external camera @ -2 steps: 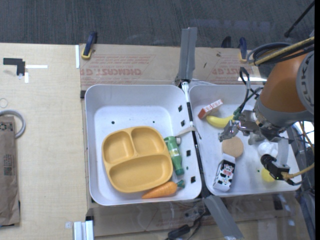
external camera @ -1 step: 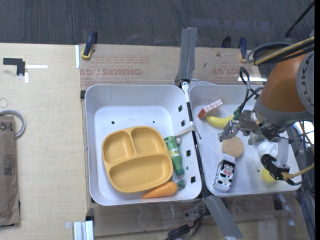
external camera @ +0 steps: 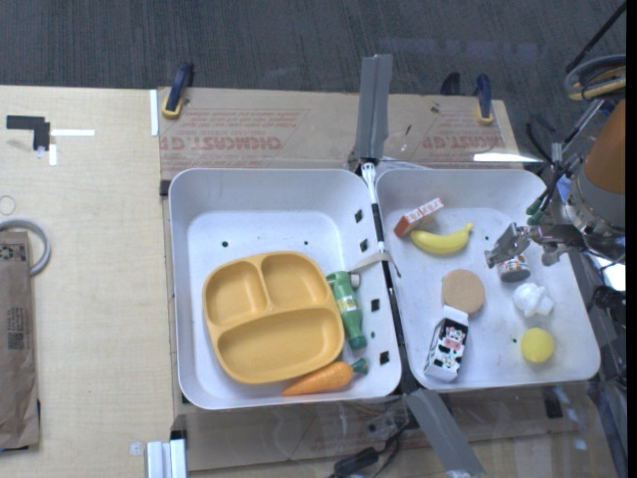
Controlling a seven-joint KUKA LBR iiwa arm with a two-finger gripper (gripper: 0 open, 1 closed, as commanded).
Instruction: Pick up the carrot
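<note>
Down at the front of the left bin (external camera: 189, 267) lies the carrot (external camera: 320, 378). It is orange and long, and it lies almost flat, with its thick end toward the right. It touches the front edge of a yellow plate (external camera: 271, 317) that has three parts. Just beside the thick end of the carrot is a green bottle (external camera: 348, 307). The bottle lies along the right side of the plate, close to the wall between the two bins.

Over in the right bin (external camera: 577, 366) the gripper (external camera: 520, 250) hangs near the right side, well apart from the carrot. Its two fingers look a little apart, and nothing sits between them. The grey arm (external camera: 597, 192) comes in from the right.

Under the gripper is a small white and red thing (external camera: 515, 267); it is too small to tell what it is. A white lumpy thing (external camera: 531, 300) lies just in front of that. A yellow ball (external camera: 537, 346) sits nearer the front. A banana (external camera: 442, 239) lies toward the back of the bin, with a small red and white packet (external camera: 417, 215) beside it. A round brown disc (external camera: 463, 292) sits in the middle, and a black and white toy (external camera: 448, 345) lies in front of the disc.
</note>
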